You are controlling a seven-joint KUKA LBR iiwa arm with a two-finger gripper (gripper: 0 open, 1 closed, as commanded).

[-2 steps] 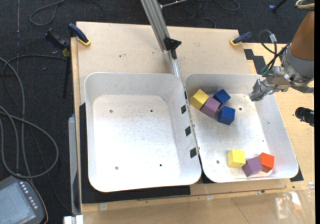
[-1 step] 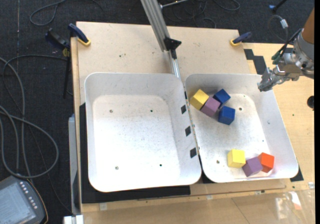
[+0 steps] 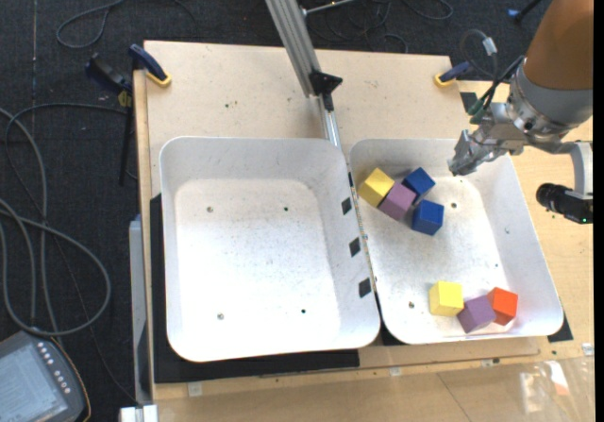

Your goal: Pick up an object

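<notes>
The right bin [image 3: 528, 250] holds two clusters of small cubes. Near its back left lie a yellow cube [image 3: 376, 187], a purple cube [image 3: 399, 200] and two blue cubes [image 3: 419, 182] [image 3: 427, 216], packed close together. Near its front right sit a yellow cube [image 3: 446, 297], a purple cube [image 3: 477, 312] and an orange cube [image 3: 505, 303]. My gripper [image 3: 462, 163] hangs over the bin's back edge, to the right of the blue cubes and apart from them. Nothing shows between its fingers.
The left bin [image 3: 189, 175] stands beside the right one, sharing a middle rim. A slanted metal pole [image 3: 288, 19] crosses the bench from the back to the bins' junction. Yellow clamps [image 3: 157, 77] [image 3: 446, 78] sit at the bench's back corners.
</notes>
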